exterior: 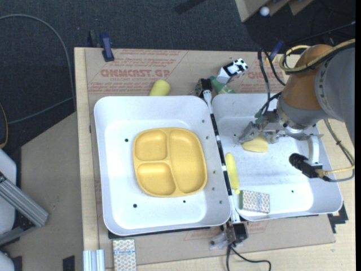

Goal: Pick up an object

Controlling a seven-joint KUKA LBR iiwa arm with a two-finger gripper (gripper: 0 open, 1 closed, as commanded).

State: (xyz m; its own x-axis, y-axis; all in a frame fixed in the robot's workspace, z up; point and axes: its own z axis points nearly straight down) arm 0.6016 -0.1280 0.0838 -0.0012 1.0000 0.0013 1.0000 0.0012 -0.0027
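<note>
A: Looked down at the counter (pixel 141 66). Spotted the pincer (pixel 264 135) low in the right bin (pixel 316 191), right over a pale yellow lump (pixel 255 145).

B: Grabbed it yet?

A: Could not tell. Too blurry there to say released or clenched. Looked very close to the lump, maybe touching its top edge. Saw no lift, though. Lay flat on the bin floor.

B: So, which step?

A: Probably the reaching-down step, just ahead of the squeeze.

B: Needed what next?

A: Guessed a straight drop around the lump, a soft squeeze, then a slow lift. Seemed round and maybe squishy, so might slip out.

B: Anything else close by?

A: Noticed a long yellow banana-shaped toy (pixel 231 173) by the wall between the bins, near the lump but apart from it. Also a small patterned packet (pixel 255 201) at the front edge. Over in the left bin (pixel 113 151), found a yellow plate with three sections (pixel 169 161), well apart.
</note>
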